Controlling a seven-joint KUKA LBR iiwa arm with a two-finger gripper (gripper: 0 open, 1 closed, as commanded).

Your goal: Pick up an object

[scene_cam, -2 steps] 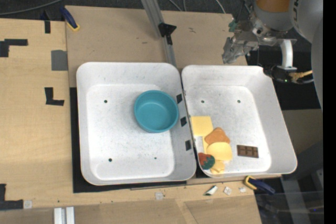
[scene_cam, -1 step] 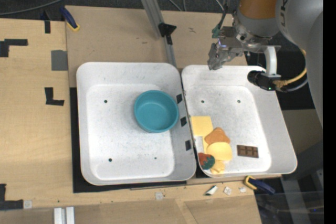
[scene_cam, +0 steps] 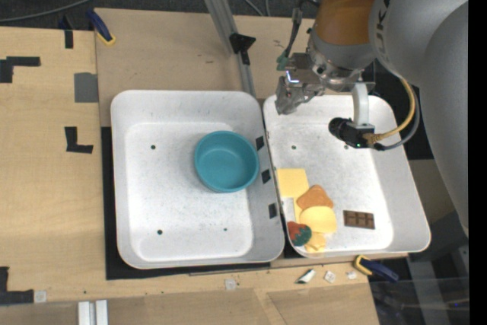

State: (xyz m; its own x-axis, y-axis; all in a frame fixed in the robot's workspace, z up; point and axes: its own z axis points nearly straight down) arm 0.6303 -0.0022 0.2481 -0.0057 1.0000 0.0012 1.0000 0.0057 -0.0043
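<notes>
Your robot's metal two-finger gripper [scene_cam: 289,99] hangs at the top left corner of the right white bin [scene_cam: 380,164], and you can't tell what its grip is doing. Nothing looks picked up yet. The yellow and orange toy food pieces [scene_cam: 312,213] wait at 6 o'clock from it. The round blue plastic bowl [scene_cam: 225,160] sits at 8 o'clock in the left white bin [scene_cam: 152,202], on your tan wooden bench [scene_cam: 46,186].

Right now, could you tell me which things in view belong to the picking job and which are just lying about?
Belong to the job:
- tool, over the right bin's far-left corner
- blue bowl in the left bin
- yellow and orange pieces in the right bin
- brown block in the right bin

Lying about:
- blue-and-yellow clamps at the board's edges
- metal pole
- black tape marks
</notes>
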